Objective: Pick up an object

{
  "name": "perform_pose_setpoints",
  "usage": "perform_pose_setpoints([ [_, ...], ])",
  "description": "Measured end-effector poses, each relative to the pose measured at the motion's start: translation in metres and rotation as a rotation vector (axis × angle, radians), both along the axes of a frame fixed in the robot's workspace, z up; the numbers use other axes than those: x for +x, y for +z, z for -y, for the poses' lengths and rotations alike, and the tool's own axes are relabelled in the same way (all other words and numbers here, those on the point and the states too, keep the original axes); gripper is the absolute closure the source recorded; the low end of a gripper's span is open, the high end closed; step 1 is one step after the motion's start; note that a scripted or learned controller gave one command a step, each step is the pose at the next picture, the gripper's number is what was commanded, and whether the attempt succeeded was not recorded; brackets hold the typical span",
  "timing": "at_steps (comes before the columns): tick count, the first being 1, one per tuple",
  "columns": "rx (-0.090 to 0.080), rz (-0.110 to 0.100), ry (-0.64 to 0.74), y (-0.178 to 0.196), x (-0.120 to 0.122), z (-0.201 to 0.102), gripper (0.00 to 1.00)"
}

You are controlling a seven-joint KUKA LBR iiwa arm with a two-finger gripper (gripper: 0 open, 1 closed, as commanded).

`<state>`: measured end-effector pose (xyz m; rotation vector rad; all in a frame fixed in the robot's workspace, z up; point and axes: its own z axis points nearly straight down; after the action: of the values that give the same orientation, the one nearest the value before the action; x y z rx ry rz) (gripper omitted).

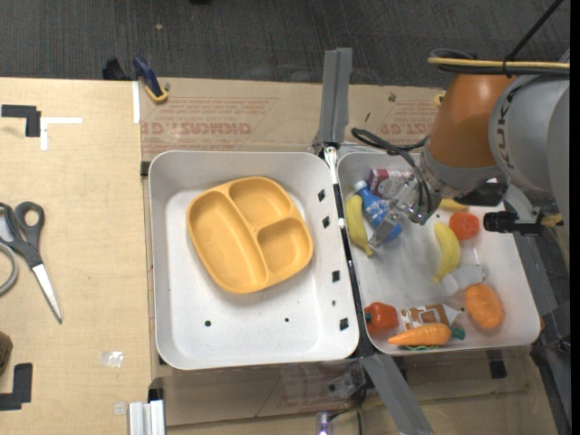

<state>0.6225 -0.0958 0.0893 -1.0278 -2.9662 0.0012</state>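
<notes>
Camera view: grey arm with orange band reaches from right into right white bin (507, 338). Gripper (405, 208) low over blue-and-white crumpled packet (378, 217), beside yellow banana (357, 226); jaw state cannot tell. Second banana (447, 248), orange carrot (420, 336), red tomato (465, 226) nearby. Left white bin (172, 320) bears yellow three-compartment plastic plate (250, 233).

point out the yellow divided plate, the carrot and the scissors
yellow divided plate (250, 234): camera view, on the central ridge between compartments
carrot (420, 336): camera view, middle of its orange body
scissors (36, 261): camera view, near the blade pivot
</notes>
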Motion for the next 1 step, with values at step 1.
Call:
perform_pose_setpoints([
  [1,-0.003,0.001,0.002,0.0078,0.0007,0.0009,1.0],
])
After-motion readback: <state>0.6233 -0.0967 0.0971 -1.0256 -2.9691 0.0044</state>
